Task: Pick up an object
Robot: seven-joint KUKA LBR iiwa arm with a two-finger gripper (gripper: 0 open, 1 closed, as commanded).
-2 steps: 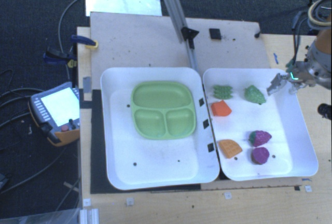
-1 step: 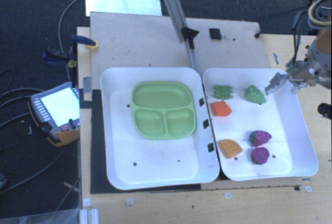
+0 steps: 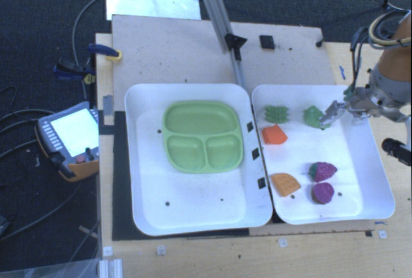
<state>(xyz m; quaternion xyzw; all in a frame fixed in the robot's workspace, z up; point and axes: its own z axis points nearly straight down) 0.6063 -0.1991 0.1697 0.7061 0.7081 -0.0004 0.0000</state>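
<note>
Nearest me sits a purple toy [image 3: 322, 193]; farther off, my gripper [image 3: 329, 114] touches a green toy [image 3: 313, 116], fingers' state unclear.

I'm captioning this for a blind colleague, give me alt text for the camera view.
From the right, the gripper hangs beside a green toy in the right bin, which also holds orange, green and purple toys. The left bin holds a green divided plate.
</note>
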